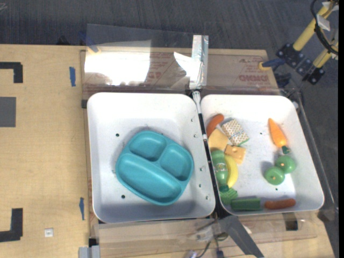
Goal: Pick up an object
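Camera view puts two white bins before us, side by side. We see a teal divided plate (pixel 155 167) lying in the left bin (pixel 102 117). We find the toy foods in the right bin (pixel 252 104): an orange carrot (pixel 277 133) near its far right, a green apple (pixel 274 174) and a darker green piece (pixel 287 164) just beside it, a yellow banana (pixel 231 172) by the left wall, and a green cucumber (pixel 245 203) and a red sausage (pixel 279 203) along the near edge. We cannot tell the gripper's state.
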Robot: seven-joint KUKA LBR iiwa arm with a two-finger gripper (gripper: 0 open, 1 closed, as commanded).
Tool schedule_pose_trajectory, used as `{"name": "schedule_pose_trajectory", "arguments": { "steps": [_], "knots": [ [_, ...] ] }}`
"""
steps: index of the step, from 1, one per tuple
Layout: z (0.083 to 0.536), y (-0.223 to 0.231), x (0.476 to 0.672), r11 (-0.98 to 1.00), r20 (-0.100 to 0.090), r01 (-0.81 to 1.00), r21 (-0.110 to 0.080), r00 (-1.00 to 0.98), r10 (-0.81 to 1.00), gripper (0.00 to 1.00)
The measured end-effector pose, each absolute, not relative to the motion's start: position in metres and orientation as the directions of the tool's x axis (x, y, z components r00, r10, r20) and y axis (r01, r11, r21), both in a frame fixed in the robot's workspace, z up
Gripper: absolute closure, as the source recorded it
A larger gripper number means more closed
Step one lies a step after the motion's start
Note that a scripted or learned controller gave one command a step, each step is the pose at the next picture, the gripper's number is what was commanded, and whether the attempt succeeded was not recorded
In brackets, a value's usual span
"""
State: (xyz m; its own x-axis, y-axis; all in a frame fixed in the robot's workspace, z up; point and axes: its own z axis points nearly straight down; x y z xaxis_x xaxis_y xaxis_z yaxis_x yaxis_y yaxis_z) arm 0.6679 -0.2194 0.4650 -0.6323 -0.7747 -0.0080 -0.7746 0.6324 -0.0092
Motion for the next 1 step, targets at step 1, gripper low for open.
{"name": "schedule_pose_trajectory", "arguments": {
  "steps": [1],
  "knots": [
    [0.4888,-0.2222,0.6504,0.245,-0.004,-0.969,-0.012,-0.245,-0.970,1.00]
  ]
}}
